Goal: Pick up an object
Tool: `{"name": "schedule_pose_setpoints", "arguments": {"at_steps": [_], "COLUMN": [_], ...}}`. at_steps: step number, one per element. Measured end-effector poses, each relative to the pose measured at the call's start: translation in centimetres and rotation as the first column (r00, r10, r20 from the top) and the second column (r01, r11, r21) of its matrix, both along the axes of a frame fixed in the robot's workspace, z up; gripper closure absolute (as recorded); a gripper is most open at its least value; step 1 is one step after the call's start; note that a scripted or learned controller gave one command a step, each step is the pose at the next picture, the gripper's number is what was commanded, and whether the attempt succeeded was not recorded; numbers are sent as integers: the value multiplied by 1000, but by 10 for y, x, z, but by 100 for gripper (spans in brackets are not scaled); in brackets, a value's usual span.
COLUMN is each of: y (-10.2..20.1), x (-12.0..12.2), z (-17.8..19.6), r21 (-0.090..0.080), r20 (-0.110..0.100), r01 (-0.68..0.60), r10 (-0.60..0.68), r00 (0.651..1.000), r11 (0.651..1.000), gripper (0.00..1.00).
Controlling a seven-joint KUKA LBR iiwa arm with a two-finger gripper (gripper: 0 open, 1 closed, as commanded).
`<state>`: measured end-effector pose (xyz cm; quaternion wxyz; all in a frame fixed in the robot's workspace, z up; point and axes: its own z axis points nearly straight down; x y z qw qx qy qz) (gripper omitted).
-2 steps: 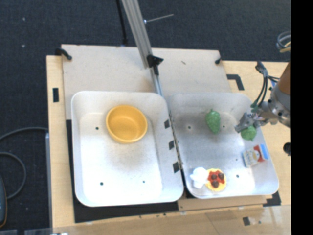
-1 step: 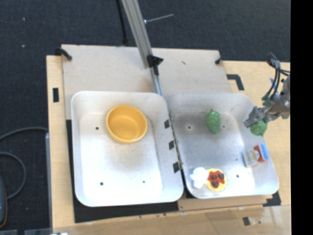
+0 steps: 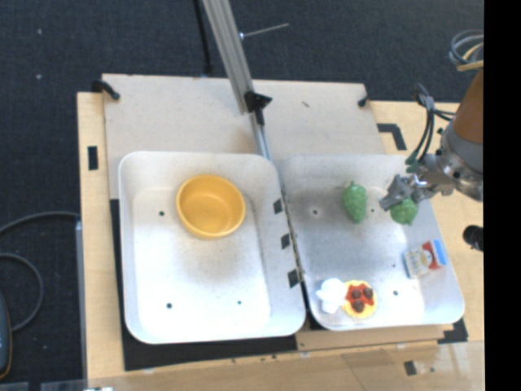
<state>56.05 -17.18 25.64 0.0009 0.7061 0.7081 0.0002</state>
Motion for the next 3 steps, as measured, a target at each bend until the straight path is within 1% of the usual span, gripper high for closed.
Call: {"name": "schedule_pose_setpoints", "arguments": {"at_steps": [2,3], "y": [97,155], "x": [-1,-8], "z": [11,15], "r21": [4,5], "r20": [-3,-6], "r01": [-6,-6], "r10": [6,6], "r00": [1000,1000], "r11": [1000,1000], "gripper": [100,100]}}
